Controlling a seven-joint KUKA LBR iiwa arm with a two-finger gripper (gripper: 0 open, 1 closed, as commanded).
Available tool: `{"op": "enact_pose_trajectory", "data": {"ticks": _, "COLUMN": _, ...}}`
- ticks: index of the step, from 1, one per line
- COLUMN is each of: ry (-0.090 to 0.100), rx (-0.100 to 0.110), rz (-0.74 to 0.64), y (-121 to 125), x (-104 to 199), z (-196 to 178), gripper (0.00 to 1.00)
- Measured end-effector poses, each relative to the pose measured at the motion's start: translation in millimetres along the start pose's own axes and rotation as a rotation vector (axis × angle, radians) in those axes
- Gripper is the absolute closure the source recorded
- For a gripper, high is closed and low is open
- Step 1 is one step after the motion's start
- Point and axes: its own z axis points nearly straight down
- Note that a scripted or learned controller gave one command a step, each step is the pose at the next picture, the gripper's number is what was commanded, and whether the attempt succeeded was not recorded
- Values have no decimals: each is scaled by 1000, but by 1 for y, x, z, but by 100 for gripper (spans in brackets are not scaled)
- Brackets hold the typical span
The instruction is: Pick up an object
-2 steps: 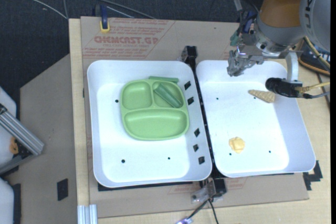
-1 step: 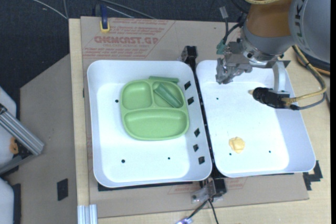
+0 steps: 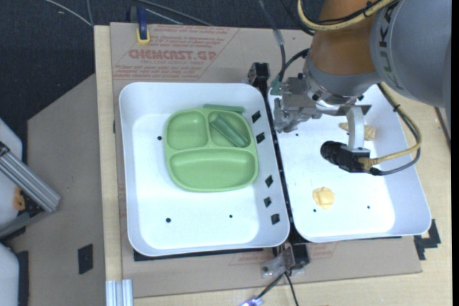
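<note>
My gripper (image 3: 288, 118) hangs over the upper left corner of the right bin (image 3: 351, 222), close to the divider between the two bins. A small yellow lump (image 3: 324, 197) lies on that bin's floor, below and to the right of the gripper and apart from it. A pale yellowish piece (image 3: 368, 132) sits further right, partly hidden by the arm. In the left bin (image 3: 193, 218) rests a green divided plate (image 3: 210, 154) with a green oblong piece (image 3: 231, 127) in its upper right compartment.
The grey arm with its orange band (image 3: 351, 18) covers the top of the right bin. A black connector with a yellow cable (image 3: 344, 155) hangs over the bin's middle. Black clips (image 3: 267, 183) line the divider. Cardboard (image 3: 179, 50) lies under both bins.
</note>
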Motion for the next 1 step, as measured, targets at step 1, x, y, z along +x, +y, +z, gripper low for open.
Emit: {"op": "enact_pose_trajectory", "data": {"ticks": 1, "ry": 0, "rx": 0, "rz": -1, "y": -21, "x": 59, "z": 9, "gripper": 100}}
